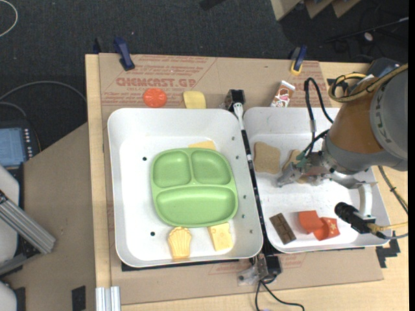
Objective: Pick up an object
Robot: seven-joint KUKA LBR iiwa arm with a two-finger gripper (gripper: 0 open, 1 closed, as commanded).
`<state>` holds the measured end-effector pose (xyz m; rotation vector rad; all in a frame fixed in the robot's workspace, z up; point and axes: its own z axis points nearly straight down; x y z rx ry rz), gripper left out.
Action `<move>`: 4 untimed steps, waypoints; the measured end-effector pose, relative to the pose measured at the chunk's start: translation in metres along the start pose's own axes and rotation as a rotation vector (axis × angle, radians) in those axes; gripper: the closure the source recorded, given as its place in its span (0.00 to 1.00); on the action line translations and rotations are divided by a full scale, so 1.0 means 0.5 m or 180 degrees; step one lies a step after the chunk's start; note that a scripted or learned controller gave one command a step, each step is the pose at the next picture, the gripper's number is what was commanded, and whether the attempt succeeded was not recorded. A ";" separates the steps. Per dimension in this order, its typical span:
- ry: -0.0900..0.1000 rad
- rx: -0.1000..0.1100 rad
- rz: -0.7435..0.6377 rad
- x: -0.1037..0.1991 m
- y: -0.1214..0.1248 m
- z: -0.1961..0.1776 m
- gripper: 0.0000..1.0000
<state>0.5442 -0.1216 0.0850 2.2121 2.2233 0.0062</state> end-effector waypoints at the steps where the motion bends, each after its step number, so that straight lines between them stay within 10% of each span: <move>1: 0.0013 0.0046 0.0024 0.005 -0.137 0.001 0.00; 2: -0.0001 0.0016 0.0022 0.004 -0.129 -0.021 1.00; 3: 0.0000 0.0018 0.0023 0.004 -0.130 -0.020 0.00; 4: -0.0005 -0.0004 -0.0001 0.035 0.030 0.001 0.00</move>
